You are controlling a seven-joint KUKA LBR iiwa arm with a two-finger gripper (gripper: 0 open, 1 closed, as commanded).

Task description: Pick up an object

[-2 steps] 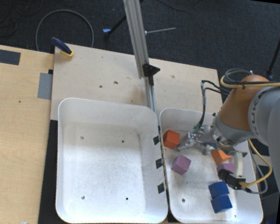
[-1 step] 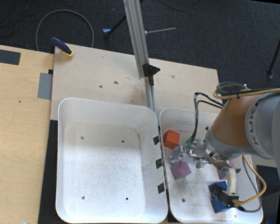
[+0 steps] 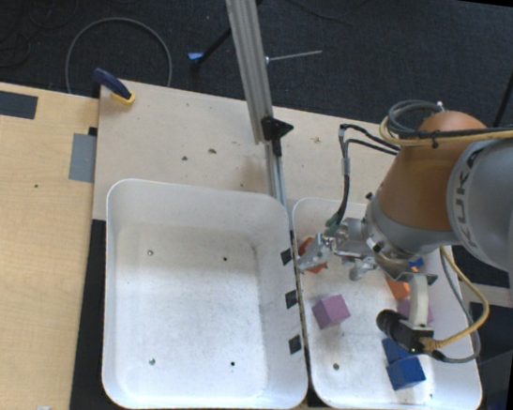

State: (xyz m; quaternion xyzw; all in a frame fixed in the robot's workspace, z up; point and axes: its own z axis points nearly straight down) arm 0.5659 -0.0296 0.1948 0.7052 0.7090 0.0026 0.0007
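Well, part of a lettering "KU" shows on my grey arm casing near the orange band; the rest I cannot read. Two white bins sit side by side on the table: the left bin and the right bin. In the right bin I count one purple cube, one blue block, an orange-red piece by the inner wall and another orange object half hidden under my wrist. My claw hangs low over the right bin's upper end, just above the orange-red piece. Whether it is released or clenched I cannot tell.
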